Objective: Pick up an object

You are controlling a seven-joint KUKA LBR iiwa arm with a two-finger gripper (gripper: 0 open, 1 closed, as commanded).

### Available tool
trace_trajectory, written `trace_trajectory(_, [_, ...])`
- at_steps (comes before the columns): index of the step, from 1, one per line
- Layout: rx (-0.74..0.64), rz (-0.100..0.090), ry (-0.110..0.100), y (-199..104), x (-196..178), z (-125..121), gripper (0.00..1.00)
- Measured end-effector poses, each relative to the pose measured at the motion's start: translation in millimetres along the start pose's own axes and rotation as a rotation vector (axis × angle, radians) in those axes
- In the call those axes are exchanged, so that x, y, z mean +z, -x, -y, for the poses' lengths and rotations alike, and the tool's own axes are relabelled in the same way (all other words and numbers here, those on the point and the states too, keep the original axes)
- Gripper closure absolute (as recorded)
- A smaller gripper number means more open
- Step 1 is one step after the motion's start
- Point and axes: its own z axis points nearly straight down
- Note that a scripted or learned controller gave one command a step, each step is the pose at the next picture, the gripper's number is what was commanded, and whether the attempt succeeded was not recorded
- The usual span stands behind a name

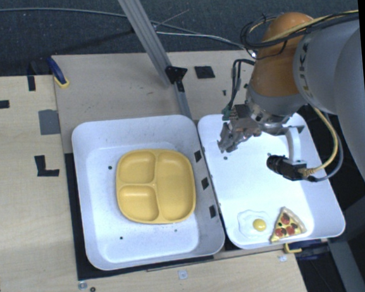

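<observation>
Jaws unreadable — gripper (228, 143) above right bin (252, 180); fried egg (253, 223), pizza slice (286, 224) near.

The grey arm (335, 78) reaches in from the right, its orange band (283, 57) sitting above the wrist. The wrist bends down and leftward, ending in the gripper (228, 143), which points down to the left. A yellow cable loops beside the wrist.
</observation>
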Motion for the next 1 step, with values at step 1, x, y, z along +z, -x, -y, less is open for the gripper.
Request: trace_trajectory(1, [-0.001,0.000,0.002,-46.5,-3.5,-10.5,1.00])
